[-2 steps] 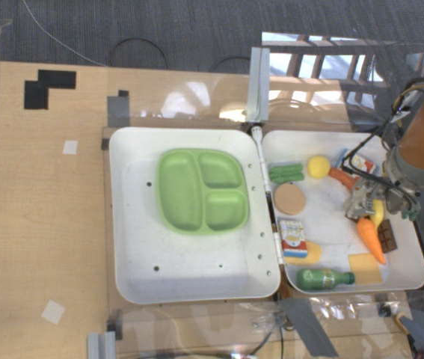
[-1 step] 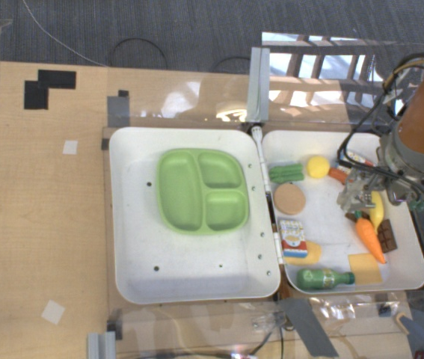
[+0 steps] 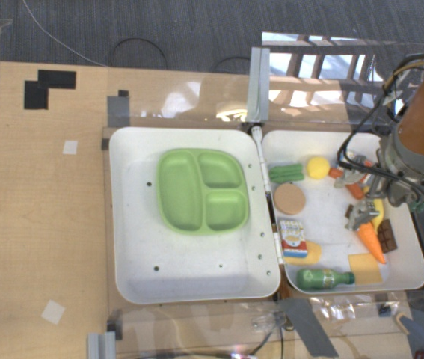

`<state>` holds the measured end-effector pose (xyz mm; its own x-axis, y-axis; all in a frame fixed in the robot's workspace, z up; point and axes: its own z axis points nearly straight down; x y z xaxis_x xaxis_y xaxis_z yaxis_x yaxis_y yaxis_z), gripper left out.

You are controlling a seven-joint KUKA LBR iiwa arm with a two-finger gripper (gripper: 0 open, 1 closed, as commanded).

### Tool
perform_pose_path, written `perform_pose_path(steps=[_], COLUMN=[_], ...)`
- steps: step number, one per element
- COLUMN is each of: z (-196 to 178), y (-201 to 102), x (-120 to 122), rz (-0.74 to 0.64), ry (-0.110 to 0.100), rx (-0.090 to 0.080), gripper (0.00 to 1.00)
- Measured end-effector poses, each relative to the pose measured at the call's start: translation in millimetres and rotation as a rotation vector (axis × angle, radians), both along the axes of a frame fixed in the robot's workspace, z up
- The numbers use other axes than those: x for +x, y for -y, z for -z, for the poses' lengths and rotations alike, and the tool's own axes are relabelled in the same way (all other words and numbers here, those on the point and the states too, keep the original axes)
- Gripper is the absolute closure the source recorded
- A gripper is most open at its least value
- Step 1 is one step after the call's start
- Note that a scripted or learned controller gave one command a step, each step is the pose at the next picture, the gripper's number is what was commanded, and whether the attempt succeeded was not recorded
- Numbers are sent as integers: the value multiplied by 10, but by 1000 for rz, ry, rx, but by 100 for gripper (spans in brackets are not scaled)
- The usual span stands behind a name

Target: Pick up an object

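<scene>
Right bin (image 3: 413, 279): carrot (image 3: 370, 243) just below gripper (image 3: 363, 214), grip state impossible to tell

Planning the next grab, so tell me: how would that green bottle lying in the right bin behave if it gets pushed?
The green bottle lies on its side, so it would probably roll. Its glossy surface looks slippery. The cheese wedge beside it might stop it.

A single fixed camera is looking down at a slant from above the bench (image 3: 25, 223), taking in both white bins: the left bin (image 3: 133, 223) sitting near centre, the right bin (image 3: 406, 271) running close to the right edge, dark carpet (image 3: 159, 13) lying beyond.
</scene>
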<state>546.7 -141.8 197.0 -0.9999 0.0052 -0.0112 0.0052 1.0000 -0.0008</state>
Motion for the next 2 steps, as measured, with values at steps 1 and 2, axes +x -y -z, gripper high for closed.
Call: perform_pose_path(steps=[1,2], z=[1017,891], y=[580,569], x=[89,120], rz=[189,184], ry=[-1,8], rx=[1,0], gripper=[0,100])
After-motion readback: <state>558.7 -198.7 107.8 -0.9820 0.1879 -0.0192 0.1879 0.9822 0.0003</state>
